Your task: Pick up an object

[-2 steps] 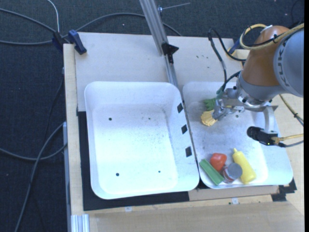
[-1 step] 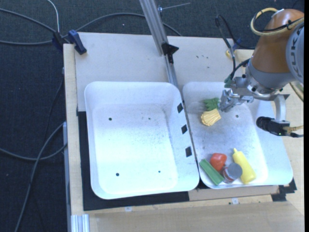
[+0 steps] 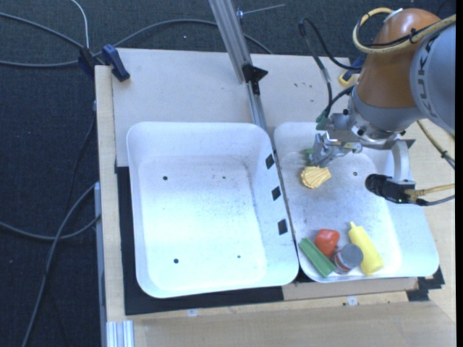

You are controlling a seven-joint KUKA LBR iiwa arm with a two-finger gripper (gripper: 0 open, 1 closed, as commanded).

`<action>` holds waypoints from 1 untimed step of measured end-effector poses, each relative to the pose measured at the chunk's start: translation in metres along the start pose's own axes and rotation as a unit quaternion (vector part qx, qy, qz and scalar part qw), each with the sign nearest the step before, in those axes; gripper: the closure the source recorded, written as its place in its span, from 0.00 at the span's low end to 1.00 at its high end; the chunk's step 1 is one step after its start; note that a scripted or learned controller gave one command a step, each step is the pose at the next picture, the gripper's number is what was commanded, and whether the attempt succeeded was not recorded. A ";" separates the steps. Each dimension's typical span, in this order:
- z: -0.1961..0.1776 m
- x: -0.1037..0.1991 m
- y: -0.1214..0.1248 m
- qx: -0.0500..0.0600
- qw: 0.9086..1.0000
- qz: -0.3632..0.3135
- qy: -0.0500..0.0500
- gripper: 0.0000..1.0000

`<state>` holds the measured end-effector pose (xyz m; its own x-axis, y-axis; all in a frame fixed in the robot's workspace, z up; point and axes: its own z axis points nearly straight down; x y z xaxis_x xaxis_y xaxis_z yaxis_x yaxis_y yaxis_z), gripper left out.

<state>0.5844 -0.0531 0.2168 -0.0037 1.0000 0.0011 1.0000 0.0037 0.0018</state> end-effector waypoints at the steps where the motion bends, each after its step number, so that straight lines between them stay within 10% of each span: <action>1: -0.015 0.054 -0.004 0.000 1.000 -0.001 0.000 1.00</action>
<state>0.5800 0.0012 0.2320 -0.0051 1.0000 0.0016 1.0000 0.0051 0.0019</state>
